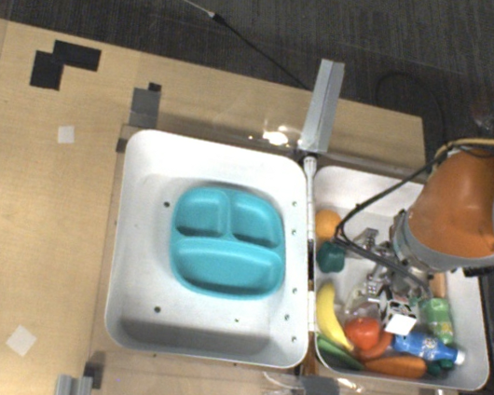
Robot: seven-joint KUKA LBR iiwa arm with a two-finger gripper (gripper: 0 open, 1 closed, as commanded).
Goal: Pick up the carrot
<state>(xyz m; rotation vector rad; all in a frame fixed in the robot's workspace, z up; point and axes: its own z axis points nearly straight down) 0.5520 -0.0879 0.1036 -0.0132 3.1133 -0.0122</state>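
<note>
The carrot [399,365] lies at the right bin's [482,323] six o'clock edge, under a tomato [365,334]. The gripper [385,297] hangs just above at twelve o'clock; its grip I cannot tell.

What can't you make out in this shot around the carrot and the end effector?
- End effector, camera view: open or shut is hidden by its own metal clutter and the orange band above.
- Carrot: its top edge is covered by the tomato and blue bottle.
- Bottle label: too small to read.
</note>
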